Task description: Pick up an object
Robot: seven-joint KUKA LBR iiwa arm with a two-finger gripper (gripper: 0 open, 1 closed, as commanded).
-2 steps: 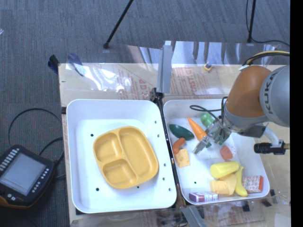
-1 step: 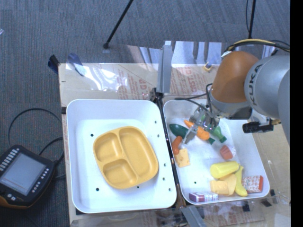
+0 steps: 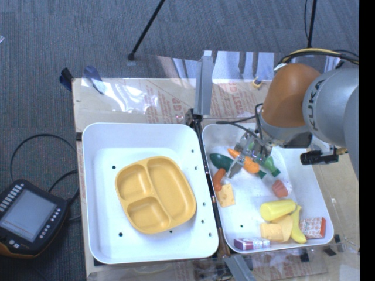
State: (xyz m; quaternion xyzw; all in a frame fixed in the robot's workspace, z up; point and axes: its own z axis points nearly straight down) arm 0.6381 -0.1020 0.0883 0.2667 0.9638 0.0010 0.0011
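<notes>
Hand [image 3: 249, 154] low in right bin [image 3: 304, 174], centre-right of frame, fingers apart around orange carrot [image 3: 251, 164], yellow divided plate [image 3: 155, 194] in left bin [image 3: 96, 157]

**What Everything Looked Made Of**

My arm [image 3: 337, 107] wore a smooth grey shell with a satin sheen, and the orange band [image 3: 293, 92] above my wrist shone glossy, like moulded plastic. My gripper [image 3: 249, 154] looked like bare metal, dull and grey. Both bins, the left bin [image 3: 94, 157] and the right bin [image 3: 319, 186], seemed smooth white plastic with a soft gloss. The yellow tray [image 3: 155, 195] looked like matt plastic, faintly waxy. The toy foods, such as the yellow cup [image 3: 278, 209] and the orange carrot [image 3: 251, 164], appeared to be smooth plastic. The small box [image 3: 252, 244] looked like printed card. The floor [image 3: 70, 28] resembled rough grey carpet.
</notes>
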